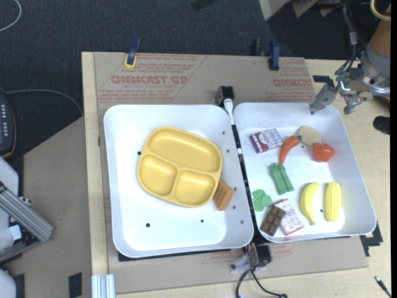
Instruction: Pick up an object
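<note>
My gripper (335, 100) hangs over the far right corner of the right bin (353, 166), its fingers spread open with nothing between them. Below it in that bin lie a beige lump (309, 133), a red tomato (323, 152) and an orange carrot (288, 148). A red and white packet (266, 139) sits further left. Green beans (281, 178), a green leaf (262, 198), a chocolate bar (272, 220), a pink packet (291, 216), a banana (309, 202) and a corn cob (332, 201) fill the near half.
The left bin (124, 185) holds a yellow divided plate (179, 166) with a brown wafer (223, 195) leaning at its near right edge. Blue and yellow clamps (131, 54) stand at the board's far edge. A grey rail (25, 215) lies at the left.
</note>
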Robot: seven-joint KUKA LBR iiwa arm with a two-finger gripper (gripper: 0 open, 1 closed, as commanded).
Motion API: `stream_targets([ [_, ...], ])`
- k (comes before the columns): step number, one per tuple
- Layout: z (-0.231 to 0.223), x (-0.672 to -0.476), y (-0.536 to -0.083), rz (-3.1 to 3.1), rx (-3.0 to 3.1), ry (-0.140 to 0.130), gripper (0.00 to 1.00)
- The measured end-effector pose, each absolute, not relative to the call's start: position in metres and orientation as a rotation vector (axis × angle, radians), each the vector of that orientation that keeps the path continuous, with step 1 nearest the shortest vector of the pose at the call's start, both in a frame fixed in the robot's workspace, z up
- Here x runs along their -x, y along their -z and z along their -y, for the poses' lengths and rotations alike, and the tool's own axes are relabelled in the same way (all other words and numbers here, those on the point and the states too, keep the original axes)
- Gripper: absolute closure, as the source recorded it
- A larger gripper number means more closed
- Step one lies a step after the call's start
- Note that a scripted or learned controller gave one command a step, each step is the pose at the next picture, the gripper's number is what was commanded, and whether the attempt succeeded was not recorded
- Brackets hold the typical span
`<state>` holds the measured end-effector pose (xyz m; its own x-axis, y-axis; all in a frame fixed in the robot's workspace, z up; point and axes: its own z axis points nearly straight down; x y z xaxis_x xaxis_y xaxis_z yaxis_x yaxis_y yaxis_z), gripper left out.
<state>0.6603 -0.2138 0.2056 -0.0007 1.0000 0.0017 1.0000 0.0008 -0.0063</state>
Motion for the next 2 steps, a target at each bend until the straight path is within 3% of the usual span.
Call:
stream_targets([
  [1, 0.213, -0.670, -0.155, 2.221, 2.215, -0.005, 0.00],
  [2, 0.211, -0.664, -0.111, 2.219, 2.217, -0.004, 0.00],
])
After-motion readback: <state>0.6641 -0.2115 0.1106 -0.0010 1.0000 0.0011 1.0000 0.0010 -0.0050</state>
